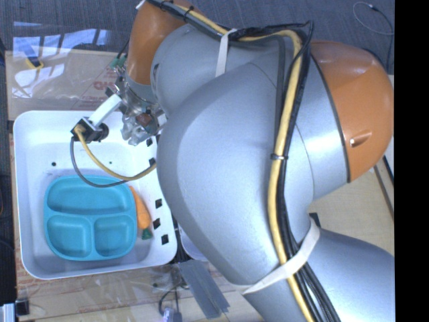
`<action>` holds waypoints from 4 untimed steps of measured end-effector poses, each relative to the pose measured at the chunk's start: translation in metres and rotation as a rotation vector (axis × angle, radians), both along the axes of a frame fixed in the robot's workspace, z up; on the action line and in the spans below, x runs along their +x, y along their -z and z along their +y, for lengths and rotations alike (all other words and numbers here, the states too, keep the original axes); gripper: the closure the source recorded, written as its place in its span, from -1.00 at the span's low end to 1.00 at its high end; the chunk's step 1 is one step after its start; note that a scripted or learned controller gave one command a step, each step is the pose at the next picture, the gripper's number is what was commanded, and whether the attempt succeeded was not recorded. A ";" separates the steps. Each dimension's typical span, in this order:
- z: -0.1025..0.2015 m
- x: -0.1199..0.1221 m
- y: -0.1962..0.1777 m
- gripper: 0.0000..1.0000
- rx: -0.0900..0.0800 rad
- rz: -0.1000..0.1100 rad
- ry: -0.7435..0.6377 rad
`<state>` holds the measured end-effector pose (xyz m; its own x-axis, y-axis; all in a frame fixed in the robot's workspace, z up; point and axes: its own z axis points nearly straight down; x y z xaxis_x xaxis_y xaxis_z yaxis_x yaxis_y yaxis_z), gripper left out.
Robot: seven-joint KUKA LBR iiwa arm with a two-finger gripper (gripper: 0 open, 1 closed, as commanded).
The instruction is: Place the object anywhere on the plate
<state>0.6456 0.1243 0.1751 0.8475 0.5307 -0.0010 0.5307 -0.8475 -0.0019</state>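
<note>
A blue plate [87, 217] with three compartments lies in the near part of the left white bin [30, 129]. An orange carrot [141, 211] with a green tip lies on the bin floor, against the plate's right rim and off the plate. My gripper [139, 129] hangs over the far right part of this bin, well above and beyond the carrot. The arm's wrist hides much of it, and nothing shows in its grasp.
My grey arm [255, 166] covers the middle and right of the view and hides the right bin. A yellow cable [100, 180] loops from the wrist down over the plate's far rim. Cardboard and plastic wrap [60, 66] lie behind the left bin.
</note>
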 end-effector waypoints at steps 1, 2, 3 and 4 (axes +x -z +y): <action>-0.115 -0.014 -0.093 1.00 0.000 0.001 0.096; -0.114 -0.015 -0.093 -1.00 0.000 0.003 0.095; -0.114 -0.015 -0.093 -1.00 0.000 0.003 0.095; -0.114 -0.015 -0.093 -1.00 0.000 0.003 0.095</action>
